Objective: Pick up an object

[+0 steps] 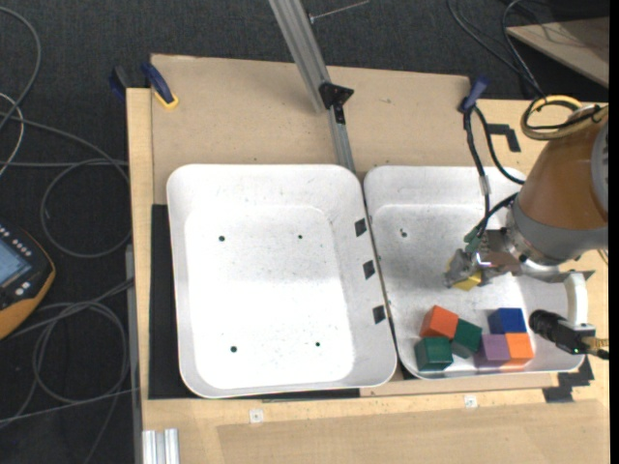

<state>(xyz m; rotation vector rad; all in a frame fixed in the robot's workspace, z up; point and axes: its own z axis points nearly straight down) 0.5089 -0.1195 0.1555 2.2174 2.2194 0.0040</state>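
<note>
My gripper (463,272) hangs over the middle of the right bin (416,211), reaching in from the right. A small yellow block (469,282) shows between its fingertips, mostly covered by them, and the gripper is shut on it. In the bin's near corner lies a cluster of blocks: an orange one (443,321), a green one (468,336), a dark green one (434,354), a blue one (507,320), a purple one (495,348) and a second orange one (520,346).
The left bin (261,278) sits beside the right one, with a raised divider edge (372,269) between them. A metal pole (309,56) slants in from the top. The arm's orange band (571,182) fills the right side.
</note>
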